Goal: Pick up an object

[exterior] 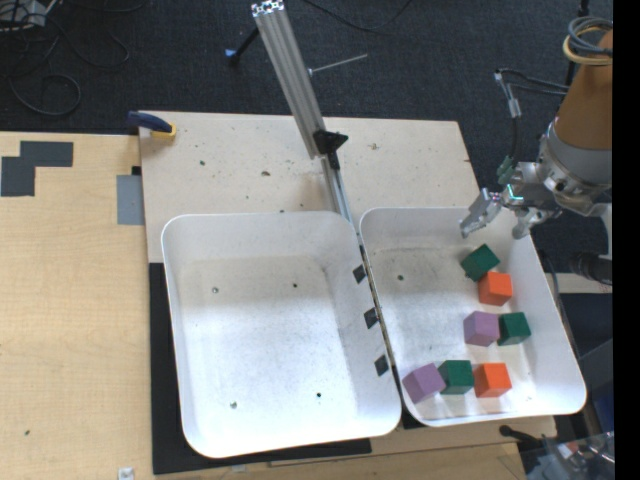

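The gripper is hovering over the far right part of the right bin, its two fingers spread open with nothing between them. Just below the fingers, a dark green cube is lying on the bin floor, apart from them and a little toward the near side. An orange cube is sitting right against that green cube, one step farther from the fingers. Farther still, a purple cube and a second green cube are resting side by side and touching. Farthest from the fingers, along the bin's near wall, a purple cube, a green cube and an orange cube are forming a row. The left bin is lying well away from the fingers, beside the right bin on the counter.
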